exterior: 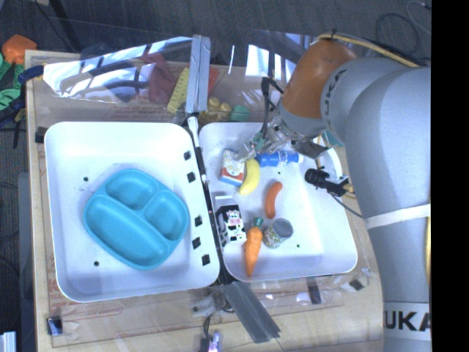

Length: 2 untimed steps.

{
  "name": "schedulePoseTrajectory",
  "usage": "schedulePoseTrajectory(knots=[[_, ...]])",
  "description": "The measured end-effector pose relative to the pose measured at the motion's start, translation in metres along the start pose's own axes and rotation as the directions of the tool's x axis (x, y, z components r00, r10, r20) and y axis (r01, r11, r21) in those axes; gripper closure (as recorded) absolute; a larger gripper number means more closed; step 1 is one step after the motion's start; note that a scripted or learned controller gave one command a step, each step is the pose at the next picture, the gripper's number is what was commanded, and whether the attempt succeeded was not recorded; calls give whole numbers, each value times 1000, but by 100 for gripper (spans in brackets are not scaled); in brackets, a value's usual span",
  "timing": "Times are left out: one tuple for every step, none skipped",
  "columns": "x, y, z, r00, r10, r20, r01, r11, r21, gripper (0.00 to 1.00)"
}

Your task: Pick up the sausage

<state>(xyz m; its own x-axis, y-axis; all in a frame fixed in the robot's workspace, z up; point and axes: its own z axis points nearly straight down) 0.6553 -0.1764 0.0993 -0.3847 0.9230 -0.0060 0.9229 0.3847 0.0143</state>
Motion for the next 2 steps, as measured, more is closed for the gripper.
schedulePoseTrajectory(knots=[[78, -93, -2, 1000, -22, 3, 22, 1000, 0, 100], [33, -34, -145, 991, -135, -7, 135, 991, 14, 100]])
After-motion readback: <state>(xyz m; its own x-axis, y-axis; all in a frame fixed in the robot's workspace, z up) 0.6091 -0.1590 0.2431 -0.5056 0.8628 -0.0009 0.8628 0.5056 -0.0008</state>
